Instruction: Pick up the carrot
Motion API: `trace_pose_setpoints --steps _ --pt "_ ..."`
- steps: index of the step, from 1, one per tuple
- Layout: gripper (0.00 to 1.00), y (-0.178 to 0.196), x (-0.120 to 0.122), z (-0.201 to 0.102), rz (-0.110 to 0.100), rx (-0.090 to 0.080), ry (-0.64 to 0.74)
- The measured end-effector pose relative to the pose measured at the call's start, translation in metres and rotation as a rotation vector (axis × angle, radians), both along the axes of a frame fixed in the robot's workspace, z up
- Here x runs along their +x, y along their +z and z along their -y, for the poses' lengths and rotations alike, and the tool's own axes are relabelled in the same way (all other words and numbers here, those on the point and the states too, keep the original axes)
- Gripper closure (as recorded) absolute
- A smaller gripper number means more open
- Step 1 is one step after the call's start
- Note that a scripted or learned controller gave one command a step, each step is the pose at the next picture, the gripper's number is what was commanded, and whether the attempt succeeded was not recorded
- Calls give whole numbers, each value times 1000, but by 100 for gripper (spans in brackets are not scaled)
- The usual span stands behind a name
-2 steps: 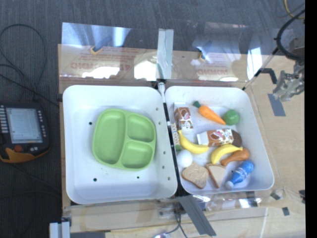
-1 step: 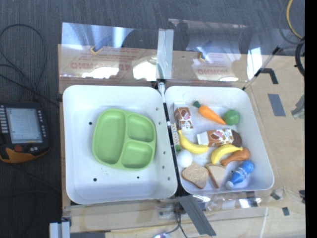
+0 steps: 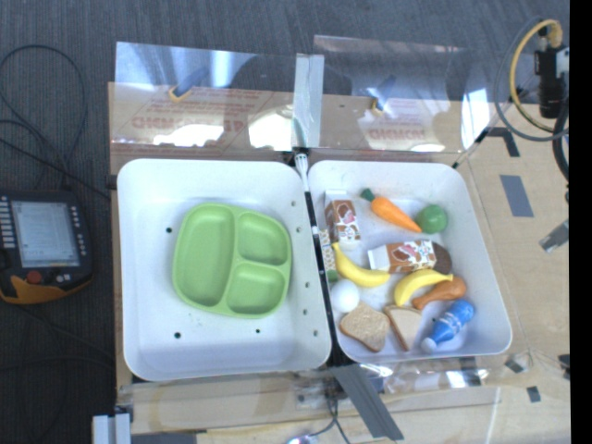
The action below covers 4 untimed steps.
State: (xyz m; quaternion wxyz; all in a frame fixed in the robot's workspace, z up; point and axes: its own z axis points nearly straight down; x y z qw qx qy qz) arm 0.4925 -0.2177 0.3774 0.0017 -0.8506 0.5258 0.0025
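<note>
While I look down on the surface [image 3: 521, 248], I find the carrot [image 3: 395, 214] in the right bin [image 3: 483, 276], in its far half. It lies flat at a slant, with its green top towards the far left and its orange tip towards the near right. That tip ends just beside a green ball [image 3: 431, 218], perhaps touching it. A brown and white carton [image 3: 341, 220] lies to the carrot's left, apart from it. Nothing rests on top of the carrot.

Nearer to me in the same bin, a second carton [image 3: 412, 254] lies by a banana [image 3: 356, 268], and another banana [image 3: 413, 285] curves just below it, beside an orange-brown piece [image 3: 441, 291] that I cannot name. A white egg [image 3: 345, 295] sits against the bin's left wall. Two slices of bread [image 3: 364, 326] lie side by side at the near edge, and a blue bottle [image 3: 450, 325] lies at the near right corner.

The left bin [image 3: 148, 340] holds a green divided plate [image 3: 232, 259], which sits flat near its middle. A control pendant [image 3: 42, 243] lies on the floor at the far left, and a yellow cable [image 3: 529, 44] loops at the upper right.

I cannot tell how the jaws stand.
</note>
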Motion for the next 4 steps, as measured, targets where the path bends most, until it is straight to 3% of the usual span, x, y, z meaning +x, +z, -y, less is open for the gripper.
trace_pose_setpoints --steps 4 --pt "100 32 6 -5 -2 22 -7"
